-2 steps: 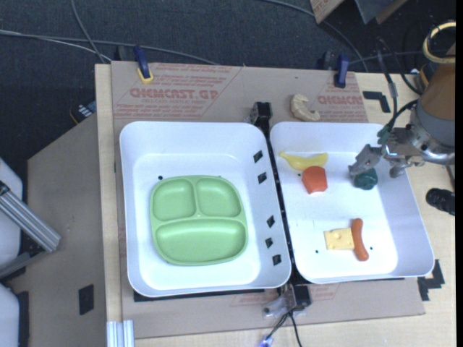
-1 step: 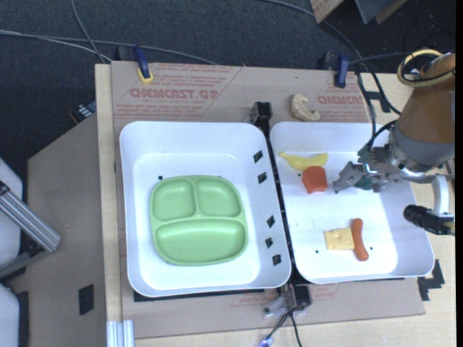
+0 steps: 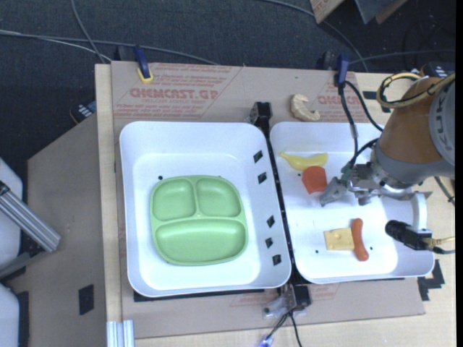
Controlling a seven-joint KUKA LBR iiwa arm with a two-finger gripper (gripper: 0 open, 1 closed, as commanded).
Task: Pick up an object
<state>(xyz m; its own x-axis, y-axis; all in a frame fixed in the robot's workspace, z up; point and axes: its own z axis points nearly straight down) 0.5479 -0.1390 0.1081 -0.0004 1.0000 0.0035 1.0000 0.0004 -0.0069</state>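
Left bin: divided plate fills middle.

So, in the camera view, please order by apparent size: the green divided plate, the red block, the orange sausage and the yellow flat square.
1. Green divided plate
2. Red block
3. Orange sausage and yellow flat square: alike.
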